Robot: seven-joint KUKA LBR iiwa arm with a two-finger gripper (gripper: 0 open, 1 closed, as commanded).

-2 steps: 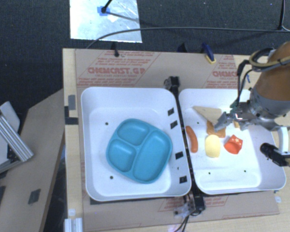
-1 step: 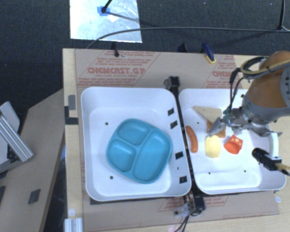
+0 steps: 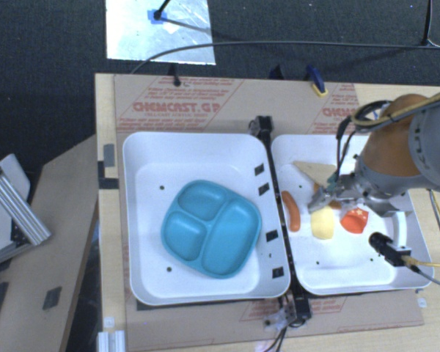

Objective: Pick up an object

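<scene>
In the right bin (image 3: pixel 352 270) lie an orange sausage-shaped piece (image 3: pixel 290 210), a pale yellow rounded piece (image 3: pixel 323 224), a red-orange piece (image 3: pixel 354 220) and a tan wedge (image 3: pixel 317 171). My gripper (image 3: pixel 326 196) hangs low over this bin, just above the yellow piece and left of the red-orange one. The arm's grey and orange wrist (image 3: pixel 392 152) reaches in from the right and covers the bin's right part. Nothing shows between the gripper's tips.
The left bin (image 3: pixel 154 167) holds a blue divided plate (image 3: pixel 210 227). A black divider (image 3: pixel 275 204) runs between the bins. Cables (image 3: pixel 403 259) trail at the right bin's lower right. A cardboard sheet (image 3: pixel 183 105) lies under both bins.
</scene>
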